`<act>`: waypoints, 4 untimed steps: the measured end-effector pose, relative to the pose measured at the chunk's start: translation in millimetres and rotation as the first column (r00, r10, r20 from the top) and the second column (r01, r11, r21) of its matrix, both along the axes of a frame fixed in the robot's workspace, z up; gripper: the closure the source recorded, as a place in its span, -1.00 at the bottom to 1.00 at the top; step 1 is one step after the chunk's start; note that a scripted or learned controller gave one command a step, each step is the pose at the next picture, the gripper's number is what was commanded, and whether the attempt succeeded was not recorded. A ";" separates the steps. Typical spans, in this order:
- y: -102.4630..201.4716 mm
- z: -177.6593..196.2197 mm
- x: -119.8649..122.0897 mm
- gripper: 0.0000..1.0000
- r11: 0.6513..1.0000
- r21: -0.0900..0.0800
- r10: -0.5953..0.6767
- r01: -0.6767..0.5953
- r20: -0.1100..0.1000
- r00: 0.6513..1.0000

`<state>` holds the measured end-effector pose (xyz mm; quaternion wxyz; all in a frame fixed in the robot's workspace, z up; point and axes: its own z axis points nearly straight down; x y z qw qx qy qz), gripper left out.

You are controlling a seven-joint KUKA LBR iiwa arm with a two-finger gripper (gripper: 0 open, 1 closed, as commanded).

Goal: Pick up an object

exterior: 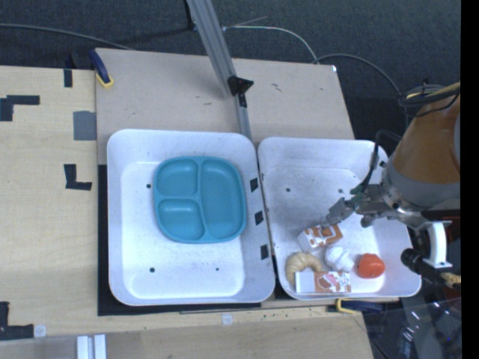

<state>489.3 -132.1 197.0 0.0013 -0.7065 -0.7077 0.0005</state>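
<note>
Down at the lower right of the frame, the carton [321,237] lies just below-left of the gripper [338,212], with the croissant [302,262], white ball [337,257] and tomato [370,265] farther down the right bin [314,155]. Whether the gripper is open, I cannot tell.

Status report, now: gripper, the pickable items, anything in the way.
Gripper over right bin, above carton, nothing seen held. Croissant, red ball, second carton clustered in the near corner. Blue tray in left bin, clear of the work.
</note>
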 end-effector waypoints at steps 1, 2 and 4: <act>0.0 0.0 0.0 -1.00 1.000 0.000 0.000 0.000 0.000 1.000; 3.4 -43.8 -2.9 -1.00 1.000 0.000 -0.001 0.001 -0.004 1.000; 8.0 -86.5 5.1 -1.00 1.000 -0.009 -0.002 0.002 0.023 1.000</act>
